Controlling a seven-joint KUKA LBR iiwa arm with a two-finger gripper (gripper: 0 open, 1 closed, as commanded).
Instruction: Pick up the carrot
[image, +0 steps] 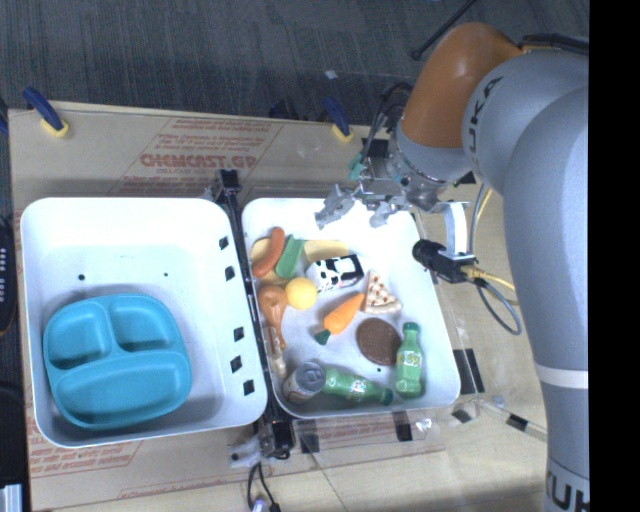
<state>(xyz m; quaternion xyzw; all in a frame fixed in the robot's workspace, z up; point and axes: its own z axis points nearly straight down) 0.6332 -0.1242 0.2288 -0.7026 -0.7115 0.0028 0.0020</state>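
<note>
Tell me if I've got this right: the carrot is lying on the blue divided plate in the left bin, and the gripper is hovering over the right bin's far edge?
Not quite. The camera view shows the carrot in the right bin among the other toy food; the blue divided plate sits in the left bin. The gripper does hover over the right bin's far edge.

A single fixed camera looked down on the tabletop from above at a slant, far enough off to take in both white bins whole. The left bin filled the frame toward 9 o'clock, the right bin sat just past centre, and dark floor ran along 12 o'clock. The arm came in from 3 o'clock, bulking large and near the lens.
</note>
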